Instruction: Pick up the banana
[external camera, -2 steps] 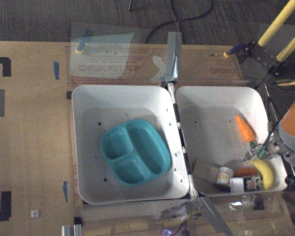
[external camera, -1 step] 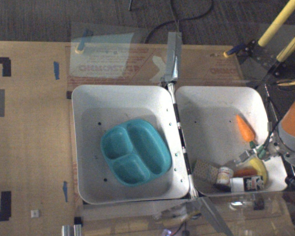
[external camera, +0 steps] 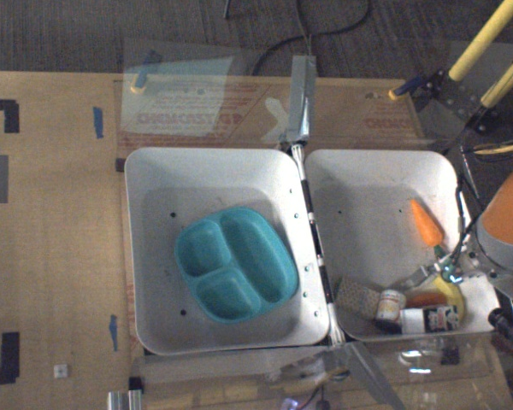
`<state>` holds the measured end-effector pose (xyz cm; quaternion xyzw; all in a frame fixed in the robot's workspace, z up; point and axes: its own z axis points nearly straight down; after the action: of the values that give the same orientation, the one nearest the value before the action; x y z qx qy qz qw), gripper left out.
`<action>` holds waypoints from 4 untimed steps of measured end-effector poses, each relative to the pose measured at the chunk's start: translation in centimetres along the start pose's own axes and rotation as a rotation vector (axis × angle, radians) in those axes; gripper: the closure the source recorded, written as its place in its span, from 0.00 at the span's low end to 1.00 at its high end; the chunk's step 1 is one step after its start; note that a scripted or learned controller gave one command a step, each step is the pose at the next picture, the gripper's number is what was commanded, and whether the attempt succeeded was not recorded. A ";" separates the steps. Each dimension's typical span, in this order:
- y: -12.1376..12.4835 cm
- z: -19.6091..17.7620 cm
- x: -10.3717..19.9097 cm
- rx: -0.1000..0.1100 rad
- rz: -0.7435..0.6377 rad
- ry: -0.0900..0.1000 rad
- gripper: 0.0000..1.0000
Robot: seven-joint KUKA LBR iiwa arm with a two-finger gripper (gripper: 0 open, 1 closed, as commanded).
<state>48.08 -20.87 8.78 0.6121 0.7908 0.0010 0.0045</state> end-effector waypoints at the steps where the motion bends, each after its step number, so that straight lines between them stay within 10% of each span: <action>1: 0.1 -1.2 -0.4 -0.008 0.006 -0.009 1.00; 2: 0.5 -4.4 0.2 0.005 0.122 0.003 1.00; 3: 5.4 0.0 -3.1 0.003 0.480 0.000 1.00; 4: 6.2 -13.8 0.8 0.008 0.530 0.002 1.00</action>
<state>53.71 -18.47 22.60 0.7977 0.6030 -0.0001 0.0008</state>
